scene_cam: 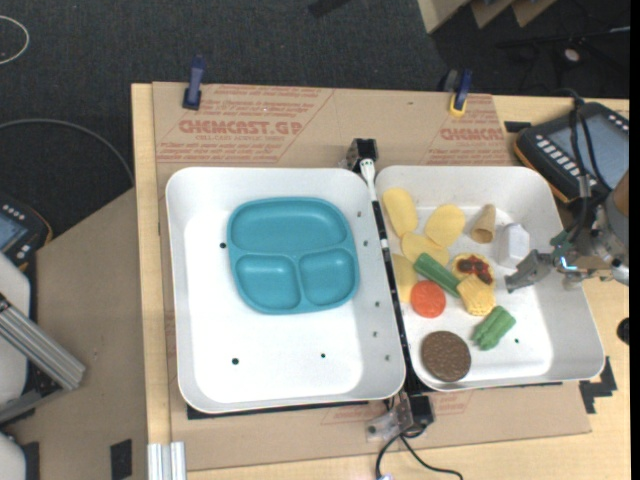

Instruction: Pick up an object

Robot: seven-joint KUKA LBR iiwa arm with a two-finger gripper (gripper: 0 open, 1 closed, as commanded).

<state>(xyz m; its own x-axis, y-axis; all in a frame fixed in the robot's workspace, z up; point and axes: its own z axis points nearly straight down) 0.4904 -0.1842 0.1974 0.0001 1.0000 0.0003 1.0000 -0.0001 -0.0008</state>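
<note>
The right bin [560,348] holds several toy foods: a long yellow piece [399,211], a round yellow piece [445,225], a tan cone [484,223], a white block [514,240], a green pickle [436,272], a dark red piece [472,266], a corn cob [477,295], a red tomato [429,300], a green vegetable [493,327] and a brown disc [445,355]. My gripper [522,276] reaches in from the right, low over the bin's right side. It sits just below the white block and right of the corn cob. I see nothing held in it.
The left bin [200,328] holds a teal divided plate [293,253]. A black clip [362,154] sits where the two bins meet at the back. Blue [193,83] and yellow [459,93] clamps pin the cardboard base. A dark tablet [575,148] lies at the right.
</note>
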